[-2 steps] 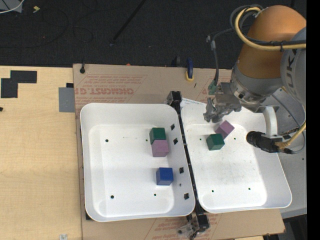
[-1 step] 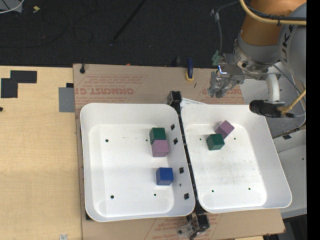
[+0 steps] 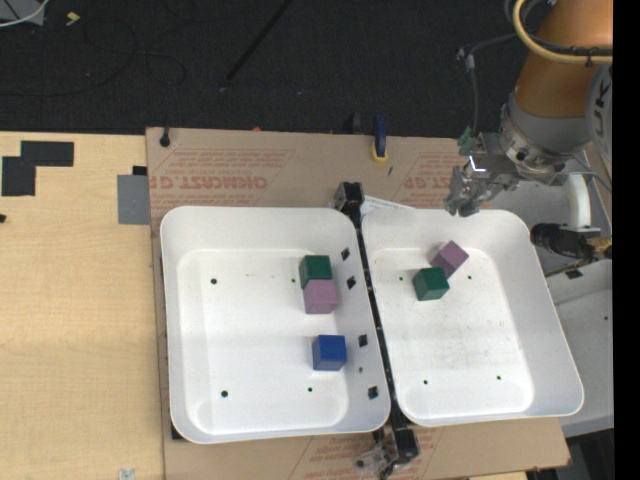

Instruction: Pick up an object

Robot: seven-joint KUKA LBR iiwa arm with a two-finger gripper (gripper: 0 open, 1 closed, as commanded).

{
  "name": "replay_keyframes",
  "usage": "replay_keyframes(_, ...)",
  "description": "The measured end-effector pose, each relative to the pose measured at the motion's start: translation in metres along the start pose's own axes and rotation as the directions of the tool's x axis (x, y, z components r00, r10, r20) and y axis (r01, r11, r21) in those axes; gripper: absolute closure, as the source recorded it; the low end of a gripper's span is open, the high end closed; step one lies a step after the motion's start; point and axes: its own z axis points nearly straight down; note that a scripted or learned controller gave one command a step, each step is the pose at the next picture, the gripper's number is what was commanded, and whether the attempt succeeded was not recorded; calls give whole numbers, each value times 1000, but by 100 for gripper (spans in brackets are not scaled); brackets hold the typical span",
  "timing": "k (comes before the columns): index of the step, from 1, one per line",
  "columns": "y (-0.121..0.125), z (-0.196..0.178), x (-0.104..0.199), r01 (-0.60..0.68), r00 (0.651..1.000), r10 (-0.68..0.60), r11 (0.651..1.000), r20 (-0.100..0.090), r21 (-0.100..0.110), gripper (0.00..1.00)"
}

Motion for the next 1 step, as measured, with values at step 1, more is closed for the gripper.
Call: replay_keyframes(1, 11, 6, -14, 3, 1000, -3, 1000, -1, -4, 100)
